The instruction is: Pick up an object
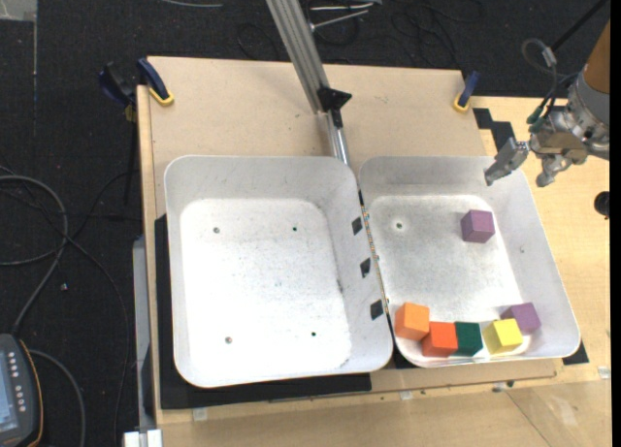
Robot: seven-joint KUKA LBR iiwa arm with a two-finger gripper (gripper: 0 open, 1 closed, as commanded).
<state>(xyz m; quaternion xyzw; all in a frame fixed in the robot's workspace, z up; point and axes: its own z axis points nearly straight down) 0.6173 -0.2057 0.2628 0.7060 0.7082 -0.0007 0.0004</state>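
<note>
My gripper (525, 168) hangs over the far right edge of the right bin (543, 241), open, with nothing between its fingers. A purple cube (476, 225) lies alone in the bin's upper middle, below and left of the gripper. Along the bin's near edge runs a row of cubes: orange (412, 319), red-orange (441, 336), green (469, 337), yellow (503, 335) and a second purple one (525, 317).
The left bin (194, 241) sits beside the right one, with black clips on the shared rim. A slanted metal pole (296, 33) crosses the back of the bench. Blue-and-yellow clamps (155, 81) grip the board's far corners.
</note>
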